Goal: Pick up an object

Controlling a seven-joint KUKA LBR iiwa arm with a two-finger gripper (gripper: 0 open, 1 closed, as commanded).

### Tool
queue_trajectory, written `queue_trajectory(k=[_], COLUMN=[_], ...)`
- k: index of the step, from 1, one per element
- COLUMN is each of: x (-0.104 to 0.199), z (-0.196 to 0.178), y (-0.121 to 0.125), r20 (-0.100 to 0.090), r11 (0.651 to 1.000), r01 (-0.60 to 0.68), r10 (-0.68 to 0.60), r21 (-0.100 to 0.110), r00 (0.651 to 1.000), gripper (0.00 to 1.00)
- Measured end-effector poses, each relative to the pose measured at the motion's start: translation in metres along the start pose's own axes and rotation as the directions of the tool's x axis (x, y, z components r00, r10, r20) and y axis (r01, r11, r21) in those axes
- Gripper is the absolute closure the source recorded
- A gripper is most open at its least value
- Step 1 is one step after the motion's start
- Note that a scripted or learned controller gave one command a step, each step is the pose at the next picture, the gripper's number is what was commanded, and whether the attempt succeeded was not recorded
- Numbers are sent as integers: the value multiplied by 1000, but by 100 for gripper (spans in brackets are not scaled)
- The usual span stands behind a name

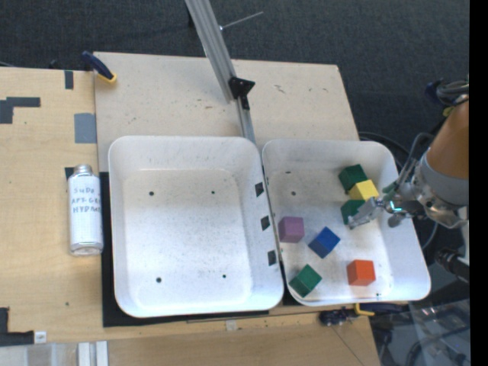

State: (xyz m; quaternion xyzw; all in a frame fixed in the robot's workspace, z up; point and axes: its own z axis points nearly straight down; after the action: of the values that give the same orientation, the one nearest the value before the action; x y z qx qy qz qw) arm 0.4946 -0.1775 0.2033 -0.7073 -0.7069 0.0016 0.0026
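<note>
The right bin (408, 277) holds several small blocks. A dark green block (352, 177) and a yellow block (364, 190) sit near its far right side, and a second green block (351, 207) lies just below them. My gripper (377, 216) hangs low over the bin's right side, right next to that green block and the yellow one. It looks open, with one grey finger (358, 217) beside the green block and nothing seen between the fingers. A purple block (291, 229), a blue block (325, 242), another green block (306, 279) and an orange block (361, 271) lie further forward.
The left bin (122, 227) adjoins the right one along a shared rim. A white spray can (85, 209) lies on the bench left of the bins. A slanted metal bar (217, 44) comes down to the bins' far edge.
</note>
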Motion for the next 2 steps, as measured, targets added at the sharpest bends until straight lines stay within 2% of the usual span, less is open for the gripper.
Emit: queue_trajectory(k=[1, 2], x=[0, 7], z=[-2, 58], y=[1, -7], r20=[1, -1], r11=[1000, 1000], r01=[2, 1], r10=[-2, -1], r21=[-4, 2], r00=[1000, 1000], gripper=[0, 0])
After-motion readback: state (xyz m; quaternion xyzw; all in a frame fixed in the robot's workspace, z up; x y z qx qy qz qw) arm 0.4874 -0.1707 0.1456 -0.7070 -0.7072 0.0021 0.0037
